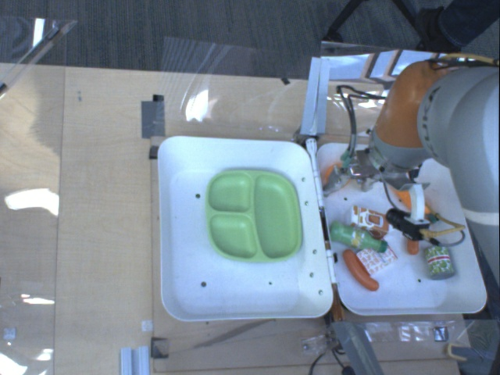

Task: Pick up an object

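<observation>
Wood table (94, 233), two white bins. Right bin (469, 299) holds the pickables: green bottle (358, 236), sausage (361, 271), small can (440, 262), packed close. Hand (361, 169) near the bin's far-left corner; grip state can't tell. Risk: crowding, fingers nudge neighbours, close on nothing.

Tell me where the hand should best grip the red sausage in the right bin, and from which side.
Probably across the middle of the red sausage, coming straight down. It lies flat and slanted on the right bin floor, narrow across, with its lower-left side open; the packet sits close on its other side.
</observation>
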`<state>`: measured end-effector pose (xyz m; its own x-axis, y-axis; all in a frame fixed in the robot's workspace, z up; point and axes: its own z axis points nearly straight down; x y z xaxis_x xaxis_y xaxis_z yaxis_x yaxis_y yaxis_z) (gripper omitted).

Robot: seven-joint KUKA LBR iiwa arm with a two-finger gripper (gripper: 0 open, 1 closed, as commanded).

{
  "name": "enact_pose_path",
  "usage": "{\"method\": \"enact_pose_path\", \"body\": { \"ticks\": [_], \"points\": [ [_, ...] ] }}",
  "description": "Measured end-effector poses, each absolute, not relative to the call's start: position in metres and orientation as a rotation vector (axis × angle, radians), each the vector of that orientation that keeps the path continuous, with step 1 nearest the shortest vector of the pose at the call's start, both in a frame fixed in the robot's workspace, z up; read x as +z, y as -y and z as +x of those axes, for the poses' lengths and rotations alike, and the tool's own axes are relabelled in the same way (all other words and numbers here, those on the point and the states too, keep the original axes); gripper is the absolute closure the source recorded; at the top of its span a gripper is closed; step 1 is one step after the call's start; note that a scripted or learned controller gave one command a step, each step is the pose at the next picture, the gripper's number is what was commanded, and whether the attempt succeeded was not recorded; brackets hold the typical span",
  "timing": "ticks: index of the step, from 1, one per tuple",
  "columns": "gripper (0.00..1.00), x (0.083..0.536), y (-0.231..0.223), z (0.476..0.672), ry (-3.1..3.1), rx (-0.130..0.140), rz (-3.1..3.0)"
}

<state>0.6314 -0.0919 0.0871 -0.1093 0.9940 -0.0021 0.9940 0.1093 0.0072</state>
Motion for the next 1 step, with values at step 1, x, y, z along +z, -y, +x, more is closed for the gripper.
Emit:
{"method": "enact_pose_path", "body": {
  "ticks": [1],
  "points": [
    [0.0, 0.0891, 0.088, 0.5753, -2.417, 0.008, 1.989]
  ]
}}
